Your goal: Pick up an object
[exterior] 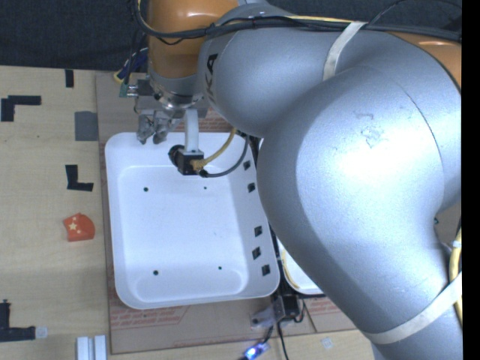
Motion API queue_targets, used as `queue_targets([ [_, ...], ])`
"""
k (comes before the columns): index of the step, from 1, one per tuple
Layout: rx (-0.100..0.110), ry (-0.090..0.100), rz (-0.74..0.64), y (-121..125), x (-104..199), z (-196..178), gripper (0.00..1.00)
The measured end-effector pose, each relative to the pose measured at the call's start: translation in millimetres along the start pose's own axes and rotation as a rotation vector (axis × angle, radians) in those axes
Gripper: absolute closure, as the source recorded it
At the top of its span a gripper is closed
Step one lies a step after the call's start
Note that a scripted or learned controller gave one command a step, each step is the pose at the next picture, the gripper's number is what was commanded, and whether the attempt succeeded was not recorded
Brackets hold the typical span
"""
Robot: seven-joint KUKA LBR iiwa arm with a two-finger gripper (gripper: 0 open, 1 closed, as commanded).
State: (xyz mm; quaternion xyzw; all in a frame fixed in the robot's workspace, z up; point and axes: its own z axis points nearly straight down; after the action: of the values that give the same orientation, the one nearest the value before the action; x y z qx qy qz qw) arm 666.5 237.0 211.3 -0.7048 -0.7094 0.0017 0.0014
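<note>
A bulky arm of smooth, glossy grey metal-look casing [360, 171] is showing rounded, swollen segments. Pale seam lines are curving across its shell. An orange, shiny rounded band [184, 6] is sitting just above the small grey metal two-finger gripper [152, 136], with thin dark cables looping over it. Blue and green wiring is clustering beside the wrist. A white stalk with a black fitting and yellowish cable is hanging just beside the gripper.

Robot lab: grey arm [352, 163] over white bin [180, 223], black tape marks on wooden bench [37, 201].
</note>
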Motion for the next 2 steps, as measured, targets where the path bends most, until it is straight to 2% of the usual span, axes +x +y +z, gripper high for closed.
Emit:
queue_targets([
  [1,-0.013,0.002,0.007,2,-43,-100,1.0],
  [2,0.005,-0.002,0.003,-1,-2,-10,1.0],
])
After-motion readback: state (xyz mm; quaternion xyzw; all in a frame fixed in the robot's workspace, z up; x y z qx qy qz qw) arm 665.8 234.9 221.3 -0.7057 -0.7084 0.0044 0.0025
